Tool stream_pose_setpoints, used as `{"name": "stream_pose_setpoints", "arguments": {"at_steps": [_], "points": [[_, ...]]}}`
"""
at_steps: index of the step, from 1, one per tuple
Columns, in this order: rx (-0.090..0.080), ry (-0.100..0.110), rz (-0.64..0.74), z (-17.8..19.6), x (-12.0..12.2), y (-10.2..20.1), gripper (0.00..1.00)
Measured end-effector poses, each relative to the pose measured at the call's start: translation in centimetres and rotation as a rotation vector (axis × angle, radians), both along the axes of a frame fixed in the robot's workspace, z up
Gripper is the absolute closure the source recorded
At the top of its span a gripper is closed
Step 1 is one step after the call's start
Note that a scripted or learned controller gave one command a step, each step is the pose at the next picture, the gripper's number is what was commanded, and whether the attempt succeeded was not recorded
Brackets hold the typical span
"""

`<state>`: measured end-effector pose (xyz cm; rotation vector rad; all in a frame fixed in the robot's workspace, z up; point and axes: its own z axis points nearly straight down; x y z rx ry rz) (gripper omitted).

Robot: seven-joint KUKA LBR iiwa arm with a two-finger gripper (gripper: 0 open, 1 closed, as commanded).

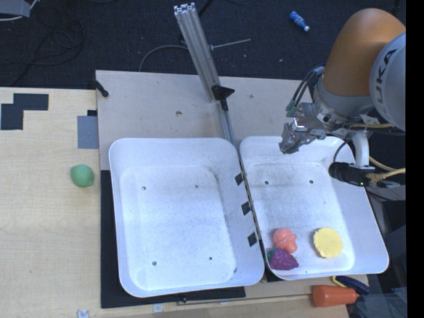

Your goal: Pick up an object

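Pincer [292,142] above right bin's far edge, well apart from yellow object [328,242].

pretty even, soft overhead light here, no harsh glare. the two white bins [179,148] come out bright, almost washed out along their rims, while the dark floor [99,32] up top goes nearly black. shadows are faint, just a soft one under the arm [361,58]. whole shot is low-res and a bit grainy, edges slightly soft, small stuff looks mushy.
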<state>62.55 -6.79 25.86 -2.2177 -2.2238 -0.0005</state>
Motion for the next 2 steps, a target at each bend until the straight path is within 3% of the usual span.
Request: {"name": "stream_pose_setpoints", "arguments": {"at_steps": [2], "points": [[-0.001,0.001,0.0,-2.6,1.7,10.5,1.0]]}}
